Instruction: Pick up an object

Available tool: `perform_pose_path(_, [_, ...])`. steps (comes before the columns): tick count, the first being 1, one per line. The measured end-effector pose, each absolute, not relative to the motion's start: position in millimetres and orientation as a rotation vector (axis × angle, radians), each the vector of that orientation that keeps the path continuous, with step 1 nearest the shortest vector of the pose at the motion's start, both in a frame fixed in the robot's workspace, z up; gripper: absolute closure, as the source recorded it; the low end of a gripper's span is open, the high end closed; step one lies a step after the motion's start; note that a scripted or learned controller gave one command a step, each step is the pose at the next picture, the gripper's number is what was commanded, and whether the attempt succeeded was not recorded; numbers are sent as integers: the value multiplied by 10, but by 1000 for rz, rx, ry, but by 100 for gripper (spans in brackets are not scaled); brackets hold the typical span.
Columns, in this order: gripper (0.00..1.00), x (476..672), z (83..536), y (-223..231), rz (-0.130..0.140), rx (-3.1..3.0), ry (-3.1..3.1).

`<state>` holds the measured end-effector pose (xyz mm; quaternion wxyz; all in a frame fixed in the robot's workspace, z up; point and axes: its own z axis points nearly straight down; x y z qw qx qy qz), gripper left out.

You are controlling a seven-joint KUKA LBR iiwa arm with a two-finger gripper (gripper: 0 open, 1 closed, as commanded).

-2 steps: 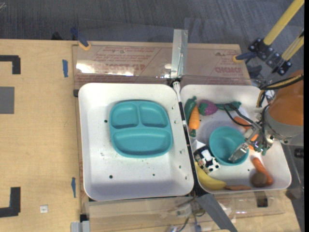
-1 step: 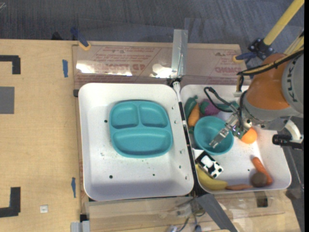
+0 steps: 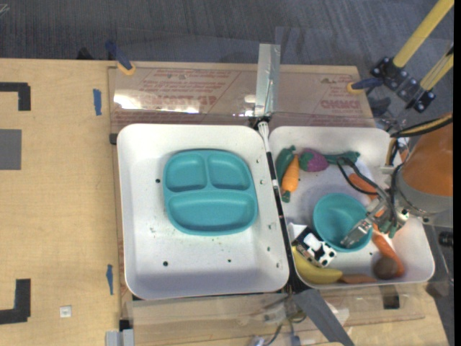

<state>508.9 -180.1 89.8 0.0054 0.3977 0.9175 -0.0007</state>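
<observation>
Item: teal bowl (image 3: 337, 218), round, plain, upright, sitting near the middle of the right bin (image 3: 421, 262); judged the likeliest target, since the gripper (image 3: 365, 228) is down at its right rim, the metal fingertips reaching onto or just inside the rim. Whether the fingertips are parted or closed cannot be told from this angle, and nothing shows plainly gripped between them. Progress: the approach looks made, the bowl rests on the bin floor, so the grasp and the lift are judged still to do. Alternative candidates close by: an orange carrot (image 3: 386, 247) just beside the gripper on its near side, and a brown rounded piece (image 3: 389, 267) below that. Other contents of the right bin: a yellow banana (image 3: 317, 271) along the front wall, a black-and-white toy (image 3: 314, 247) touching the banana, a second orange carrot with green top (image 3: 289, 173) by the left wall, a purple vegetable (image 3: 315, 161) near the back, green and orange pieces at back right too tangled to name. Left bin (image 3: 144, 265): one teal divided plate (image 3: 209, 191), three compartments, lying flat at centre, well apart from the gripper.
</observation>
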Motion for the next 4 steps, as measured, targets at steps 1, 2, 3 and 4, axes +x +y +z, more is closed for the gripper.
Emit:
perform_pose_path(1, [0,6119,905,-1550,7,1342,2826])
perform_pose_path(2, [0,5674,894,-1782,3,1452,2776])
perform_pose_path(3, [0,5469,894,-2045,24,1483,2768])
perform_pose_path(4, [100,5518,1062,-2079,21,1475,2749])
